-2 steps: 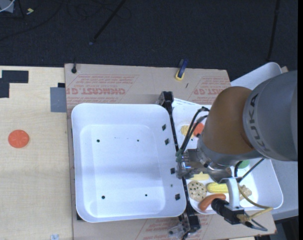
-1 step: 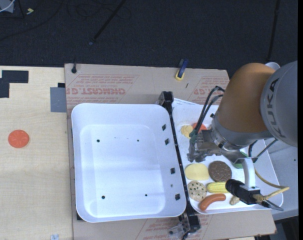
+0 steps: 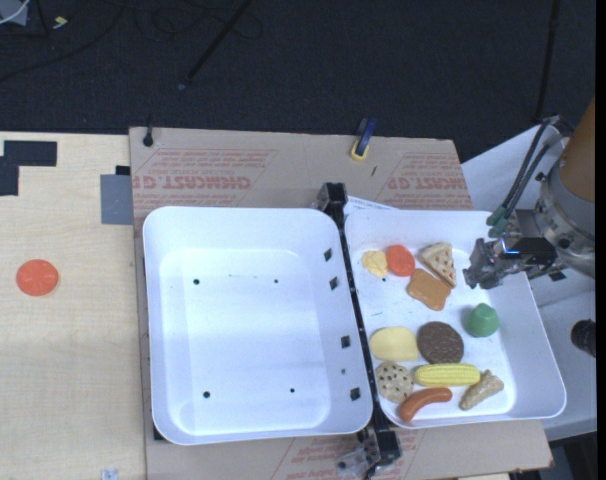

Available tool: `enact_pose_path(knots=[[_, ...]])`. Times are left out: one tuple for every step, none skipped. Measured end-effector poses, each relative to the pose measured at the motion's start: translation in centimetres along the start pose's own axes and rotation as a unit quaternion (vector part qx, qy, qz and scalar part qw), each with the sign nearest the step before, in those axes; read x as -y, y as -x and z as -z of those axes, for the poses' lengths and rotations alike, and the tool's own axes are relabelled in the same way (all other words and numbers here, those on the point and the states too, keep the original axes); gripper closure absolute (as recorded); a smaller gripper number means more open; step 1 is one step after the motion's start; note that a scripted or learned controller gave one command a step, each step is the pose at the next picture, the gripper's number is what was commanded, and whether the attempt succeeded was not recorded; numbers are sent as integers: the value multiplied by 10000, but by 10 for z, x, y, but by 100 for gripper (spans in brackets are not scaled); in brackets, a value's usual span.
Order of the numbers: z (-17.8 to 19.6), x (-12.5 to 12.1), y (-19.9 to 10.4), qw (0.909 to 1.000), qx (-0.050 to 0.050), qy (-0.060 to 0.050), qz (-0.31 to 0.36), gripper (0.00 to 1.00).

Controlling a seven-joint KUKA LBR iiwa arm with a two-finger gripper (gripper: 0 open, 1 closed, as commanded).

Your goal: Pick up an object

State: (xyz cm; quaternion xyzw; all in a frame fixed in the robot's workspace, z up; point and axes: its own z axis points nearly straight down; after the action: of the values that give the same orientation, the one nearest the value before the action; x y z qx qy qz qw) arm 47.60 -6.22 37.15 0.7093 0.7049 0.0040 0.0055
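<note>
My tool (image 3: 483,271) hangs over the right bin (image 3: 543,368), near its far right edge, with the arm (image 3: 573,208) coming in from the right. Whether it is spread or pressed together, I cannot tell; nothing shows between its tips.

Just below it sits a green piece (image 3: 481,319), apart from it. To its left lie a brown slab (image 3: 428,289) and a pizza wedge (image 3: 440,261), then a tomato (image 3: 400,260) touching a small yellow piece (image 3: 375,263). Nearer me I see a lemon (image 3: 394,344) beside a dark patty (image 3: 440,342), a cookie (image 3: 393,379), a corn cob (image 3: 446,375), a sausage (image 3: 424,402) and a tan wedge (image 3: 482,391).

The left bin (image 3: 163,268) adjoins the right one. An orange disc (image 3: 37,277) lies far left on the surface (image 3: 53,368).
</note>
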Motion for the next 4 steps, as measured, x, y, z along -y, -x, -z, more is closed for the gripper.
enact_pose_path(knots=[[22,0,9,10000,-8,-62,26,100],[121,-2,-33,10000,-15,-19,55,100],[109,-1,29,10000,-6,-84,2,100],[169,-2,-3,10000,-11,-47,46,100]])
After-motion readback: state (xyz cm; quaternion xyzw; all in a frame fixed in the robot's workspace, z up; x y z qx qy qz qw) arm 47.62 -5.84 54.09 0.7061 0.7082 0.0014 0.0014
